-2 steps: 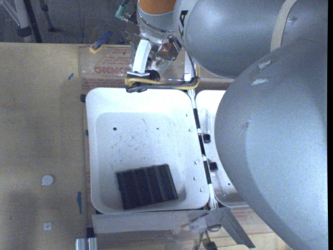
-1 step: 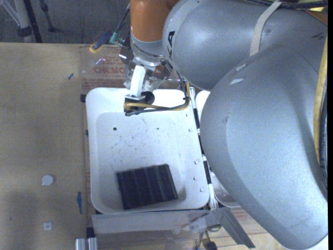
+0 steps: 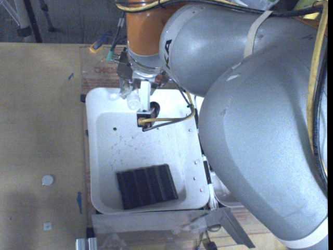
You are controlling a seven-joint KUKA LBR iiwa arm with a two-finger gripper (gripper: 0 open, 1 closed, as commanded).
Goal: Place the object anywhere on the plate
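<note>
The grey arm [image 3: 250,113] reaches in from the right and covers most of that side, its orange band [image 3: 145,20] sitting above the wrist. The claw [image 3: 139,99] hangs over the far end of the left white bin [image 3: 99,155], pointing down toward the bin floor. Its pale fingertips [image 3: 143,95] appear close together, but from this angle I cannot tell how far apart they stand or whether anything sits between them. Just below the claw a thin tan cable [image 3: 169,120] loops across to a small black fitting [image 3: 147,120].

A dark ribbed rectangular plate [image 3: 146,186] lies flat on the bin floor at the near end, tilted a little against the bin's sides, well apart from the claw. Its top carries nothing.

On the bench [image 3: 36,113] to the left of the bin lies 1 small grey disc [image 3: 47,180].
</note>
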